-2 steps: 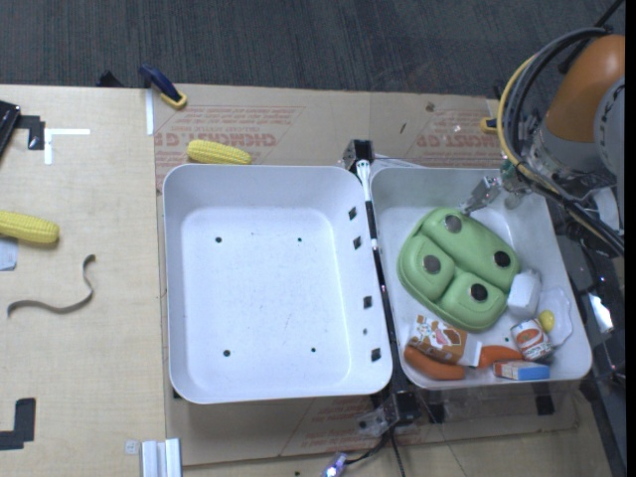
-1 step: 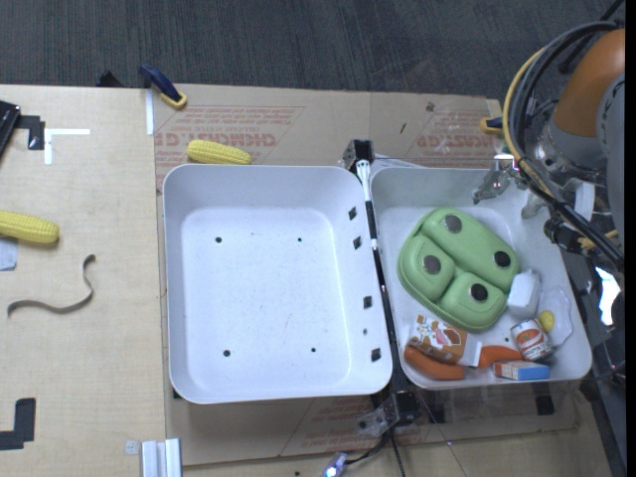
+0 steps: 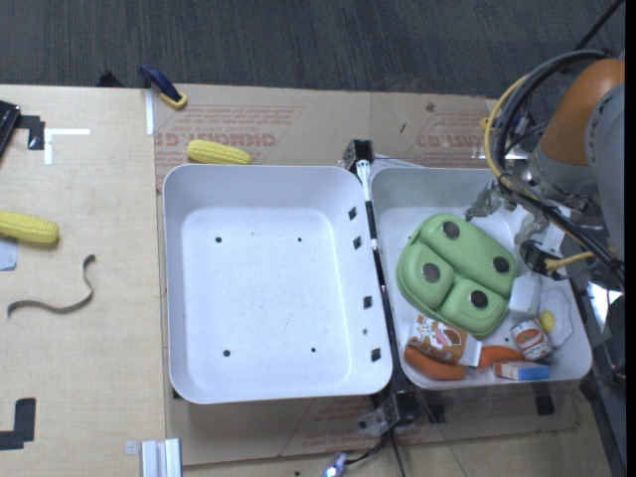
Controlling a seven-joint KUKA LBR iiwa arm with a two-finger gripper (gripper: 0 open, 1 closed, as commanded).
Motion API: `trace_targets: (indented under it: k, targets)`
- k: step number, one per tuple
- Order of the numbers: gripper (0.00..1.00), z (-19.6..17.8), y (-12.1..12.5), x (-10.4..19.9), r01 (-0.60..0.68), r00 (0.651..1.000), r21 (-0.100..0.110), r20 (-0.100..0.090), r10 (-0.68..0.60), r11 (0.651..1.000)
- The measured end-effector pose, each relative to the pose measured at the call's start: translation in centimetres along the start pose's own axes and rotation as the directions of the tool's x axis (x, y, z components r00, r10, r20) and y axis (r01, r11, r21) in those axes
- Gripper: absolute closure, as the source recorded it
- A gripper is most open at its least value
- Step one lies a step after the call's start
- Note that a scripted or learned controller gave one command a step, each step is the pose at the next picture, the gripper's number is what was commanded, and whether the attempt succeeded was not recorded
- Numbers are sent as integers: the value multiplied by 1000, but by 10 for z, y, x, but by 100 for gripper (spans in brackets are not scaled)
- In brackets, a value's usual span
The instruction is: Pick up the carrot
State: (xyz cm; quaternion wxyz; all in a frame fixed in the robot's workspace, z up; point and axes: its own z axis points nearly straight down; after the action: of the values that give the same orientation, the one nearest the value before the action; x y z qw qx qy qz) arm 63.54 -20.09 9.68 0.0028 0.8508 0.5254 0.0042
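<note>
— Where's the carrot (image 3: 435,364)?

— In the right bin (image 3: 576,371). It is the orange-red stick lying flat against the near wall, at the corner next to the left bin (image 3: 184,266). That puts it well apart from the fingers (image 3: 530,238), on the far side of the green tray (image 3: 459,271) from them. Cables and wrist hide them, so I cannot tell if they are wide or narrow.

— What might spoil the pick?

— Crowding, I'd say. A printed packet (image 3: 438,336) lies touching the carrot on the side toward the fingers, and the tray's edge sits just beyond that. A descent could land on the packet or clip the tray. The bin wall on the carrot's other side leaves little room for a finger. It also looks round and smooth, so it could roll or squirt out. A small jar (image 3: 534,341) and a box (image 3: 522,370) lie nearer the fingers and could be taken by mistake.

— And around the bins?

— A pale wooden surface (image 3: 79,366) with cardboard (image 3: 298,127) under the bins. Far beyond the left bin from the fingers lie two corn cobs (image 3: 219,152) (image 3: 28,228), a blue clamp (image 3: 164,85) and a curled grey strip (image 3: 55,296). Dark carpet (image 3: 298,18) is behind.
</note>
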Motion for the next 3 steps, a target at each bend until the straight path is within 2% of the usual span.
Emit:
trace_targets:
  k: [1, 2, 3]
  targets:
    - [0, 5, 19, 11, -274, 962, 15, 10, 274, 962]
    - [100, -5, 21, 12, -269, 963, 8, 12, 269, 963]
    - [100, 2, -8, 4, -3, 1000, 4, 5, 2, 1000]
